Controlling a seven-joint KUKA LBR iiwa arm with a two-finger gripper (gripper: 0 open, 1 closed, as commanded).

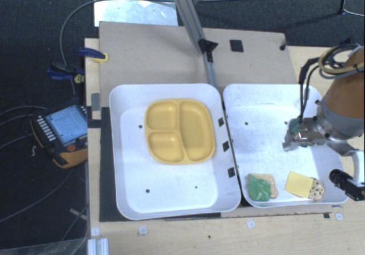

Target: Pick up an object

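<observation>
Right bin [251, 105] — green-topped cracker [260, 186] and cheese wedge [302, 185] along its near edge; gripper [293, 137] above them, grip state indiscernible. Yellow divided plate [179, 131] — neighbouring bin.

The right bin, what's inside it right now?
Inside the right bin a green item on a tan base and a yellow wedge lie near its front edge. The gripper hangs over the bin's right part and covers the floor beneath it.
</observation>
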